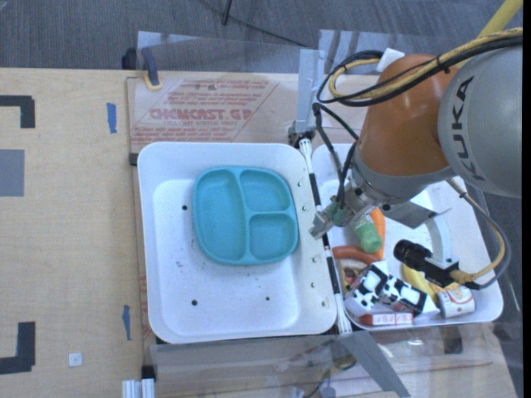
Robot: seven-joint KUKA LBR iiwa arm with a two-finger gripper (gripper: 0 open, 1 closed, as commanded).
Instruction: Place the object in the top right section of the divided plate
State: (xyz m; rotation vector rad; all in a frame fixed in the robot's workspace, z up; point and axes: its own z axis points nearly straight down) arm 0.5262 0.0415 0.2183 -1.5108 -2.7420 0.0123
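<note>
Right now your tool (336, 215) hangs low over the right bin's (485, 247) left edge, w/ something green at its tip; can't tell if it's gripped. Plate (246, 215) waits in the left bin (166, 247), sections bare.

teal divided plate (246, 215) in white bin (166, 305), orange-banded grey arm (431, 123).

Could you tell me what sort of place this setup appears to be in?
Most likely a robotics lab workcell rather than a kitchen. A KUKA arm with loose cables reaches over two white bins, one holding a teal divided plate, the other a jumble of toy items, on a plywood bench marked with tape.
</note>
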